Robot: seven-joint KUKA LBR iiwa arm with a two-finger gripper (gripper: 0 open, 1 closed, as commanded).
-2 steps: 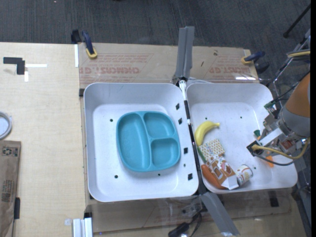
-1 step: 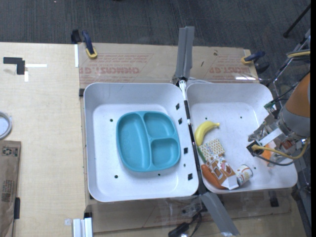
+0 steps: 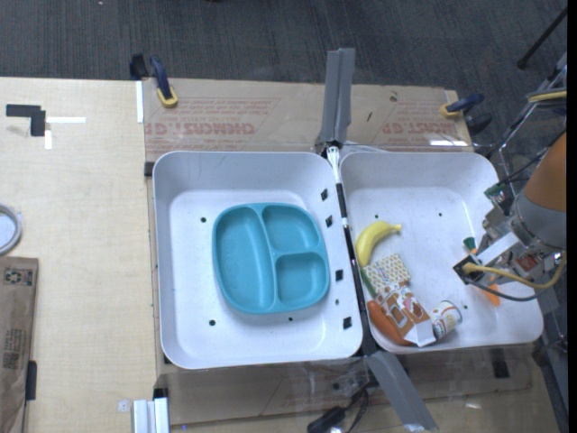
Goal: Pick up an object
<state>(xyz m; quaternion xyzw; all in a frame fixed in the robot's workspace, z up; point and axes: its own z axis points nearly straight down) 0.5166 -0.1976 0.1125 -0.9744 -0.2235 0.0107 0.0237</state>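
The arm [image 3: 545, 188] is hanging over the right edge of the right bin [image 3: 424, 174]; I cannot tell if its jaws are spread or pressed together. A banana [image 3: 374, 239], a patterned packet [image 3: 388, 271] and a small can [image 3: 445, 318] are lying in that bin, left of the arm.

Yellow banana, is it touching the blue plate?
Apart. The camera view shows the curved yellow banana in the right bin, the blue three-part plate in the left bin.
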